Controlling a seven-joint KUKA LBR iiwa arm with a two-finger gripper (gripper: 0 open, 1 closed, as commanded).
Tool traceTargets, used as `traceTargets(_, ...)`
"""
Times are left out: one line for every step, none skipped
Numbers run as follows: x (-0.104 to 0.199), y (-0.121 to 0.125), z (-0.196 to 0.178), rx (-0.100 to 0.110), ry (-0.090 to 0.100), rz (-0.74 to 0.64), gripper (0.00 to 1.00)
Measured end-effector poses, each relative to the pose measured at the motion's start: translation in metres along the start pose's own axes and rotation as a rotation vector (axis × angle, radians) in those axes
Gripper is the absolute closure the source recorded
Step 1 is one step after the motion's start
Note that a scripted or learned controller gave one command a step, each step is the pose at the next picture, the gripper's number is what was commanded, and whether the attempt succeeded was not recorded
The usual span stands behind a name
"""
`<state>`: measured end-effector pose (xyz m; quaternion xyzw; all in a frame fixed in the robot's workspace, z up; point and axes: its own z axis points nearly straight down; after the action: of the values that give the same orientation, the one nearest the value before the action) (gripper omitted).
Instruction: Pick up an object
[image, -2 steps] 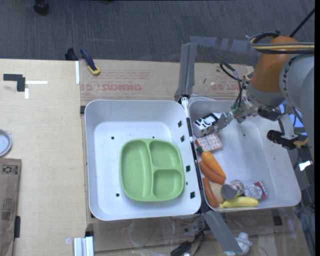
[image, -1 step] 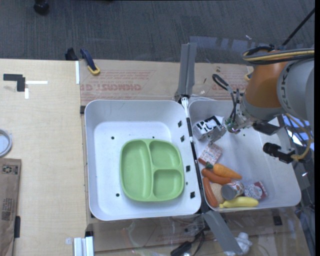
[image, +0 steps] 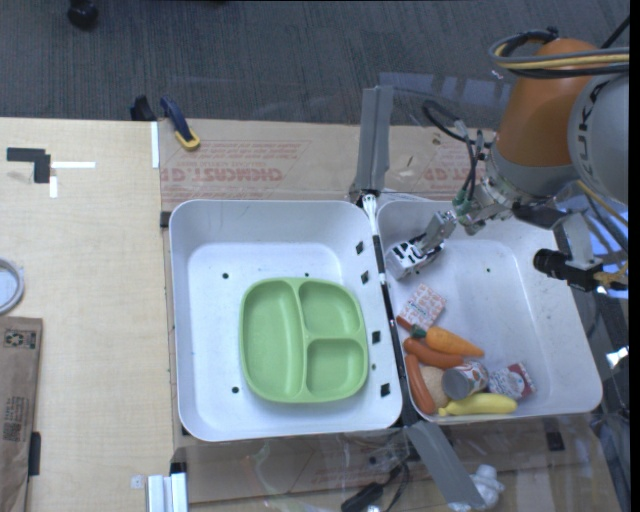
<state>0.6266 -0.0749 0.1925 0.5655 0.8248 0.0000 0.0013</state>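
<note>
While the arm (image: 560, 110) reaches in from the right, the gripper (image: 412, 255) is seen low over the far left corner of the right bin (image: 545, 300), close to the divider between the bins. Whether it is released or clenched cannot be told. No object is seen between its tips. Nearer the front of that bin, a patterned packet (image: 423, 303), a carrot (image: 452, 342), a sausage (image: 419, 382), a can (image: 464, 380) and a banana (image: 482, 404) are clustered together. A green divided plate (image: 303, 340) is laid in the left bin (image: 200, 300).
</note>
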Motion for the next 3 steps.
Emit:
traceTargets(-0.033, -0.023, 0.089, 0.002, 0.001, 0.103, 0.0)
traceTargets(-0.044, 0.01, 0.1, 0.031, 0.007, 0.184, 0.0)
traceTargets(-0.079, 0.0, 0.1, 0.018, 0.012, 0.214, 0.0)
